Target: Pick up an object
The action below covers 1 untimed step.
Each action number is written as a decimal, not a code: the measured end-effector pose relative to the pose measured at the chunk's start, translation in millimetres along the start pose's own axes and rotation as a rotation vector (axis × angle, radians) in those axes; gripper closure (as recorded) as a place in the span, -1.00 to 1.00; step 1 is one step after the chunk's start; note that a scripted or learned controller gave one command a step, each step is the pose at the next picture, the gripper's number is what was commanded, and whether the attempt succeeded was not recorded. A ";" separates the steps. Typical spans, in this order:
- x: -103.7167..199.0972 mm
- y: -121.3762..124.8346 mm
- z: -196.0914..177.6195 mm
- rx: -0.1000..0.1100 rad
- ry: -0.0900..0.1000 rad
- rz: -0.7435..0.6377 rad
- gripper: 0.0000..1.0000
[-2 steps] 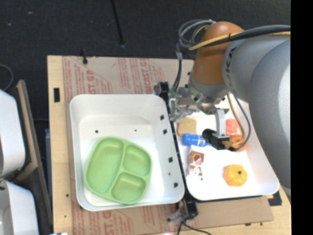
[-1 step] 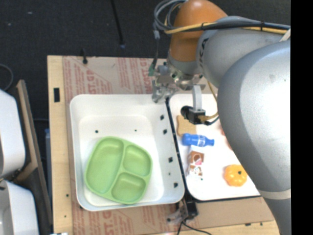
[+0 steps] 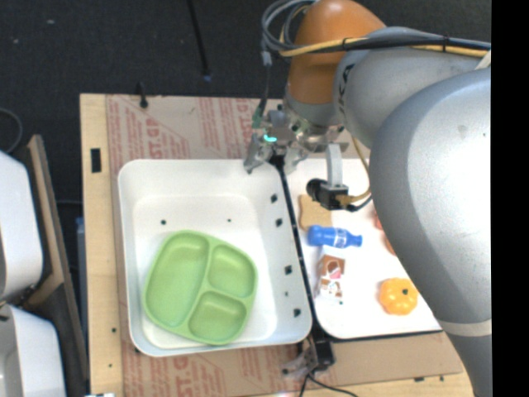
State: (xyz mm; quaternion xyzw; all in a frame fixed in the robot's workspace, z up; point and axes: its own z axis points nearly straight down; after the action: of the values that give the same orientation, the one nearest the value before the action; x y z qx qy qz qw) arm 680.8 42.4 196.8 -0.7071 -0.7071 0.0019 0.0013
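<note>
- Nothing is picked up yet; the whole grab is left to do, as I judge it.
- My gripper (image 3: 266,157) hangs over the bins' far edge, and I cannot tell its state.
- The blue bottle (image 3: 335,237) lies in the right bin (image 3: 364,325), nearer the camera than my gripper and to its right.
- The bottle lies flat, long axis across the bin, with its white cap pointing away from the left bin (image 3: 132,190).
</note>
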 end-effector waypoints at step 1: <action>0.0 0.0 0.0 0.000 0.000 0.000 -1.00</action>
State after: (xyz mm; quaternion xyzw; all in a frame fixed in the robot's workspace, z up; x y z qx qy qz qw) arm 680.8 42.4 196.8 -0.7071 -0.7071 0.0019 0.0013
